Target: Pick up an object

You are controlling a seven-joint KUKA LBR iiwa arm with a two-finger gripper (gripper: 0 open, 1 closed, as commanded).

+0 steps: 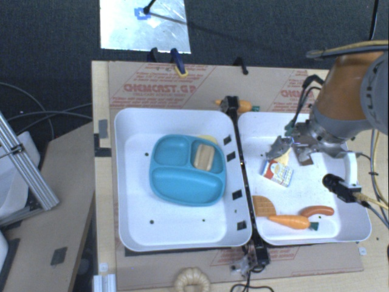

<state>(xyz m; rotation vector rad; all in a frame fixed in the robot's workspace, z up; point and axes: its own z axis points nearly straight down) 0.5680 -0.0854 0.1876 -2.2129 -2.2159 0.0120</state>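
Observation:
My gripper [290, 153] hangs over the upper middle of the right bin [358, 224], its two fingers spread apart with nothing between them. Just below its left finger lies a small white carton [278, 173] with red and yellow print, close to the fingertip; contact is unclear. Near the bin's front lie a brown round biscuit [262, 205], an orange carrot [290, 222] and a reddish sausage [317, 211]. The left bin [130, 224] holds a blue divided plate [182, 184] with a tan bread slice [203, 157] in its upper right compartment.
A black divider [240, 163] runs between the bins. Behind them a yellow-orange item [244, 106] lies on the cardboard sheet [158, 89], with a blue clamp [177, 59] farther back. A pale braided ring [193, 280] sits at the front edge. The arm's cable [349, 193] trails along the right bin's right side.

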